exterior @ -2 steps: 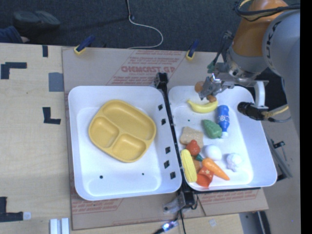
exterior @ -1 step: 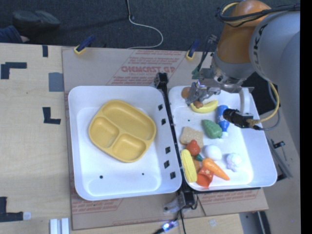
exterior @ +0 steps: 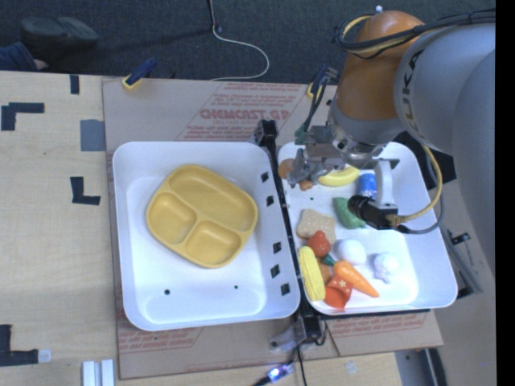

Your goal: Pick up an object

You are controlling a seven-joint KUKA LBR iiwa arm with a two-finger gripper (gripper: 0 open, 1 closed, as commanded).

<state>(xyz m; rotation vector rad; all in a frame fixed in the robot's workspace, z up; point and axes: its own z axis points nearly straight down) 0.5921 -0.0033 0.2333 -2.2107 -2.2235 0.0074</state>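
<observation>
In the camera view you see the arm (exterior: 455,79) come in from 3 o'clock, its orange band (exterior: 372,63) above the wrist, with the gripper (exterior: 308,170) low over the 11 o'clock corner of the right bin (exterior: 422,236), close to the wall it shares with the left bin (exterior: 133,215). You cannot tell whether the tool is apart or together, since its tip is a dark grey cluster seen from above. The nearest candidates for the pick are a banana (exterior: 338,178), yellow, curved and lying flat just at the gripper's 3 o'clock, and a small brown piece (exterior: 305,186) at its 6 o'clock, partly hidden under the tip, so you cannot tell whether they touch. The rest of the right bin is crowded. A blue item (exterior: 367,185) lies just beyond the banana at 3 o'clock, a green piece (exterior: 347,212) is at the gripper's 4 o'clock, and a pale tan bread slice (exterior: 315,223) is at its 6 o'clock. Farther down, towards the bin's 7 o'clock, a red fruit (exterior: 320,243) touches the bread. An ear of corn (exterior: 311,272) lies along the shared wall, with a carrot (exterior: 356,280) and a red pepper (exterior: 336,297) beside it. A white egg (exterior: 351,251) and a white knobbly piece (exterior: 385,266) rest near the bin's middle. The left bin holds a yellow divided plate (exterior: 201,214), set at its centre and well apart from the gripper. Both bins stand on a cardboard sheet (exterior: 233,111).
</observation>
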